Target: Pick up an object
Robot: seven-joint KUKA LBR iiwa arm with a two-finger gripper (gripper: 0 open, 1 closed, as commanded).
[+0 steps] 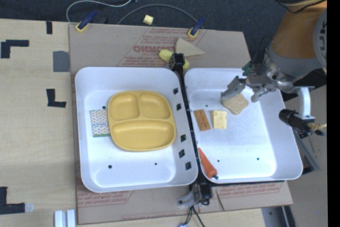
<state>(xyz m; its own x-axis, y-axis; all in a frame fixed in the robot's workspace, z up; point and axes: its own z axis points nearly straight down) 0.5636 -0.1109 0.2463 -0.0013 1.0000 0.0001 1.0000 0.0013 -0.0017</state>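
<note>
While near right white bin's [287, 167] back edge | gripper [245, 92] clenched on tan foam block [237, 104] | corner hold, may slip.

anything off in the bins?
Mostly tidy. The carrot lies against the right bin's lower-left rim, near the divider, not flat on the floor. The patterned card sits half-tucked under the yellow tray in the left bin.
</note>
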